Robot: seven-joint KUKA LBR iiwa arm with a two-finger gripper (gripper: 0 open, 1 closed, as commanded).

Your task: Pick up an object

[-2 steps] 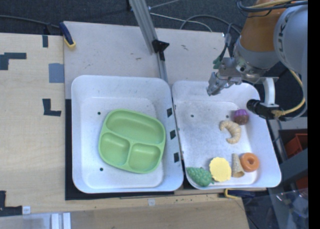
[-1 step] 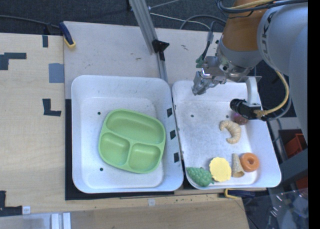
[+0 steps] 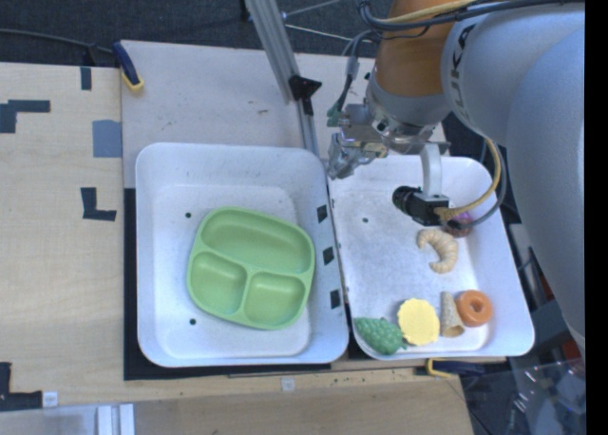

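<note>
Camera view: the pincer [image 3: 344, 160] hangs over the far left corner of the right bin [image 3: 380, 243], beside the rim shared with the left bin [image 3: 152, 234]; whether it is apart or together cannot be told. Right bin centre is bare. Near edge: one broccoli [image 3: 379, 334], one yellow disc [image 3: 418, 321], one doughnut [image 3: 473, 308]. Right side: one croissant [image 3: 440, 248]. Left bin: one green divided plate [image 3: 252, 268], bare margins around it.

Grey arm [image 3: 532, 72], orange wrist band [image 3: 423, 29], looping black and yellow cables [image 3: 480, 200].
</note>
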